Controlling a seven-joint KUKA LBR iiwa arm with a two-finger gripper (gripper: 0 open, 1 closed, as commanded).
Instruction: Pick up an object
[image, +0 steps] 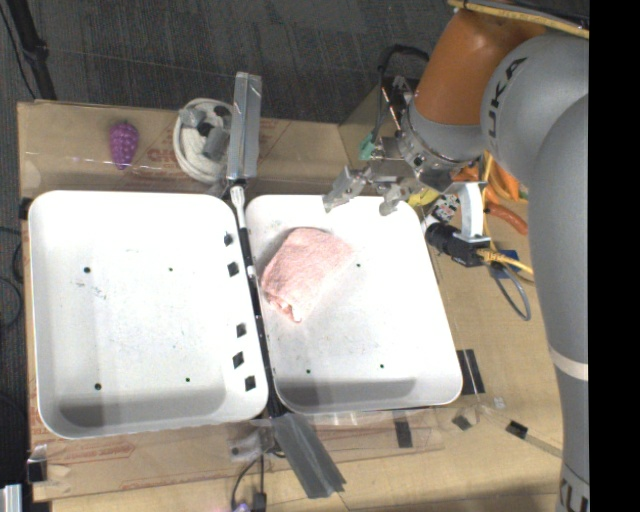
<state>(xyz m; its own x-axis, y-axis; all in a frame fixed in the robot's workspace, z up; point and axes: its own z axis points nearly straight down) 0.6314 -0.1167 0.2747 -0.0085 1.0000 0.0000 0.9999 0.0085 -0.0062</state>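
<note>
the thing to pick is a pink folded cloth (303, 270), maybe a small towel or a sponge cloth; the exact kind cannot be told. it lies in the right bin (400, 340), in the upper left part of it, near the divider between the 2 bins but not touching it as far as one can see. the left bin (130, 310) is beside it.

the gripper (365, 196) hangs over the far rim of the right bin, up and to the right of the cloth and apart from it. its 2 fingers (338, 194) stand spread, with nothing between them.

by its look, the cloth is probably light and soft. it has a rounded, puffed upper part and a thinner folded corner at the lower side. such a thing will not break and is not slippery, but it gives way under pressure, so the fingers may close on only 1 layer and the rest may unfold and hang down when it is lifted. the best place to take hold seems to be the thick middle of the bundle, where the fingers can come down on both sides of the fold and pinch several layers together. a grip at the thin lower corner would be more risky, because there the fabric lies flat on the bin floor.

on the bench behind the bins there is a purple grape-like toy (123, 143) and a white roll (203, 137).
</note>
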